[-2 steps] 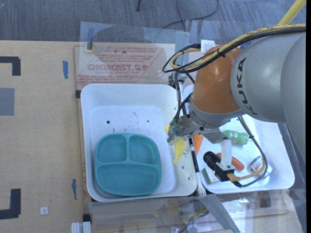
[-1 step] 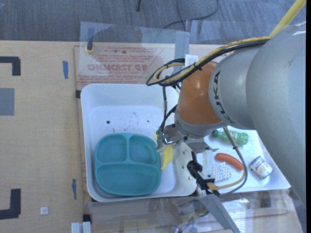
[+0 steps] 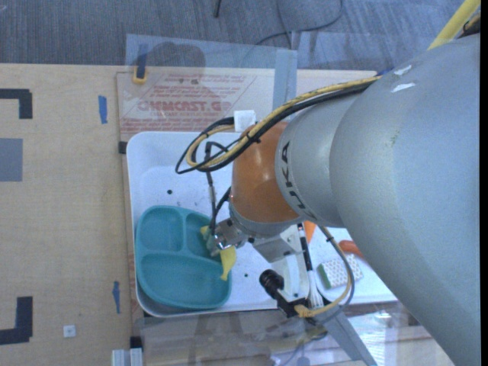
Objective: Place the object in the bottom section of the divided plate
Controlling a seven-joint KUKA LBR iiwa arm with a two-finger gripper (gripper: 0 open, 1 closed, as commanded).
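Observation:
A teal divided plate [image 3: 171, 277] lies in the front left corner of the left white bin [image 3: 152, 166]. It has two small sections at the back and one large section at the front. My gripper [image 3: 219, 242] hangs over the plate's right rim, under the arm's orange band. A yellow object [image 3: 226, 263] sits between its fingers, one end pointing down past the rim and a small yellow part [image 3: 206, 232] showing on the plate side. The gripper is shut on it.
The grey arm [image 3: 396, 189] covers most of the right bin. An orange item [image 3: 348, 246] and a white-green dotted item [image 3: 333, 273] peek out there. Cables and a black connector [image 3: 271, 282] hang beside the gripper. A clear sheet with red lettering [image 3: 187, 101] lies behind the bins.

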